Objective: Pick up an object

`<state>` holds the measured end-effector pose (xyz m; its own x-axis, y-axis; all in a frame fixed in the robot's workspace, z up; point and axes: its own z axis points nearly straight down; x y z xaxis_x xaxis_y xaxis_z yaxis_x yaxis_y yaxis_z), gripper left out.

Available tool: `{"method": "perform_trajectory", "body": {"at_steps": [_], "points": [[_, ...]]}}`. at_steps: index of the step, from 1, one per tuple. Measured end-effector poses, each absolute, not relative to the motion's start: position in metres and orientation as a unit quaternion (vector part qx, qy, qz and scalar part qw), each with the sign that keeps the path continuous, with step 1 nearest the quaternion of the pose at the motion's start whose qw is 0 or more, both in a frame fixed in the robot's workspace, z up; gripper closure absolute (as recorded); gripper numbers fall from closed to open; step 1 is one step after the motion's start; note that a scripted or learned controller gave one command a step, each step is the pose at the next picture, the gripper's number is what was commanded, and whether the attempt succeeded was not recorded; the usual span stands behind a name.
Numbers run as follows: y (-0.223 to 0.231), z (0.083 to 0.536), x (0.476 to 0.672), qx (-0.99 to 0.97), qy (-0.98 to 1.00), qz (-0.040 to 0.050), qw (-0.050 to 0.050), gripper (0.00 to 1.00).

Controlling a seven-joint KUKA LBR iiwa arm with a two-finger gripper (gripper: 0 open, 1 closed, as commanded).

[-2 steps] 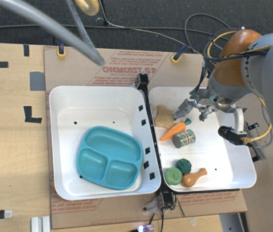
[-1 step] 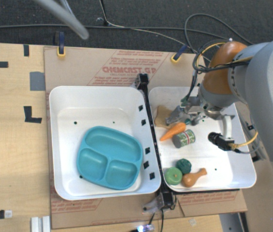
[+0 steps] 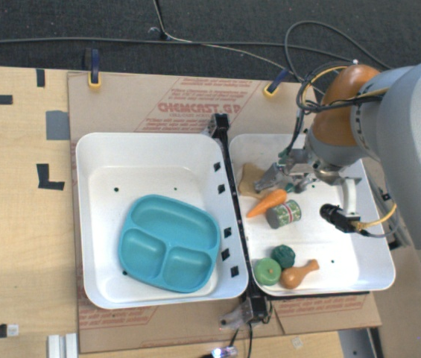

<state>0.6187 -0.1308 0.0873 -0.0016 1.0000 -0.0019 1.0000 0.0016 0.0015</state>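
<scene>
My gripper (image 3: 285, 179) hangs low in the right bin (image 3: 370, 271), near its back left part. Just below it lies an orange carrot (image 3: 267, 202), pointing toward the divider. A small green-labelled can (image 3: 284, 213) lies on its side against the carrot's right end. A tan flat piece (image 3: 250, 176) sits to the gripper's left by the bin wall. Nothing is visibly held in the gripper.
At the right bin's front are a dark green lumpy item (image 3: 284, 256), a round green item (image 3: 267, 273) and a brown pear-shaped item (image 3: 299, 274). A blue divided plate (image 3: 169, 243) lies in the left bin (image 3: 91, 200). A black-and-white cable fitting (image 3: 342, 216) hangs by the arm.
</scene>
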Motion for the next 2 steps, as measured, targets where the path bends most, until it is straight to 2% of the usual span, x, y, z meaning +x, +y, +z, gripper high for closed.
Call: {"method": "perform_trajectory", "body": {"at_steps": [1,2], "points": [[-0.129,0.099,0.62,0.706,0.708,0.0027,0.001,1.0],[-0.137,0.154,0.616,0.707,0.707,0.0007,0.002,1.0]]}}
